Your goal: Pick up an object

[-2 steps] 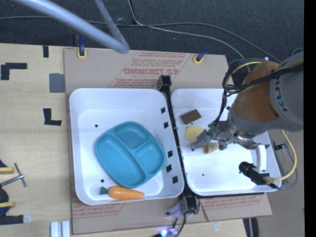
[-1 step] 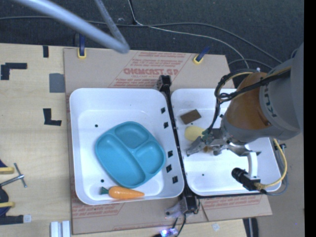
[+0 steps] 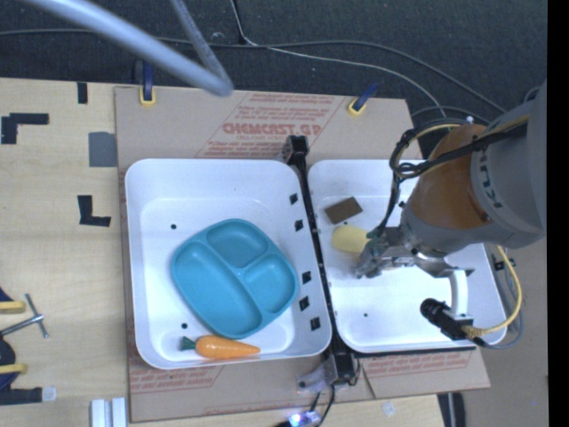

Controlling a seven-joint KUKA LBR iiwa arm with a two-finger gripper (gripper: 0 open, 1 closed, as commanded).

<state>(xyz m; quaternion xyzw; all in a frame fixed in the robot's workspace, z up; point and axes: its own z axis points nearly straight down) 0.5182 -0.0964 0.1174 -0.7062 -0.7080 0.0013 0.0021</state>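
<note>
In the right bin [image 3: 391, 332] lie a yellow rounded object [image 3: 348, 237] and, just behind it, a flat brown piece [image 3: 343, 210]. My gripper [image 3: 372, 261] is low in this bin, right beside the yellow object on its right side, and seems to touch it. The grey arm with its orange band [image 3: 449, 189] covers the bin's right half. The left bin [image 3: 142, 265] holds a blue divided plate [image 3: 233, 277] and an orange carrot [image 3: 226, 348] at its front edge.
Both bins rest on a cardboard sheet [image 3: 267, 127] held by yellow clamps at the back. A black divider clip [image 3: 296, 149] sits between the bins. Cables run behind the bench. A grey metal bar [image 3: 116, 29] crosses the top left.
</note>
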